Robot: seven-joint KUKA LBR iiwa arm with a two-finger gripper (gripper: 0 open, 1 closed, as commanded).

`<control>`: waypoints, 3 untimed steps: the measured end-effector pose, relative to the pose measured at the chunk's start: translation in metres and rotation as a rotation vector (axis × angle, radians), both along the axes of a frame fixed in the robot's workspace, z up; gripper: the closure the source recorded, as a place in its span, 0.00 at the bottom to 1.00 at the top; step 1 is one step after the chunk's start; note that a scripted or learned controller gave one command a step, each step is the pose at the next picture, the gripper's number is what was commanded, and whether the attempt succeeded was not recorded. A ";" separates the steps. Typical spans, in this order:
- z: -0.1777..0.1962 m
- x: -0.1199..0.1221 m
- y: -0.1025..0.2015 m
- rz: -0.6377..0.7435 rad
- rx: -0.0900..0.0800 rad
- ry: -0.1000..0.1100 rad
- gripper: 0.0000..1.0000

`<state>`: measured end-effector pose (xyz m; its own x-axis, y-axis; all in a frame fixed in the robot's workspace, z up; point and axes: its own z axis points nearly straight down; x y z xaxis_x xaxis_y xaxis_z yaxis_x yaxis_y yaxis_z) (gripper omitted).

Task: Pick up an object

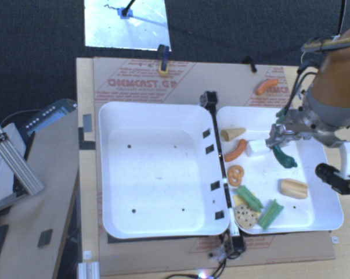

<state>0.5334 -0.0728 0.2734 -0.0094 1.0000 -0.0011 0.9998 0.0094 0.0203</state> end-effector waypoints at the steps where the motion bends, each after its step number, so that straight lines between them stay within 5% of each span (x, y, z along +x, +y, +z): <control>1: 0.187 -0.001 0.033 0.000 0.001 -0.002 1.00; 2: 0.084 -0.007 0.088 0.000 0.003 0.027 1.00; 3: 0.101 -0.006 0.085 0.001 0.001 0.015 1.00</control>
<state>0.5276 0.0117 0.3740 -0.0102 0.9999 0.0003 0.9999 0.0102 0.0050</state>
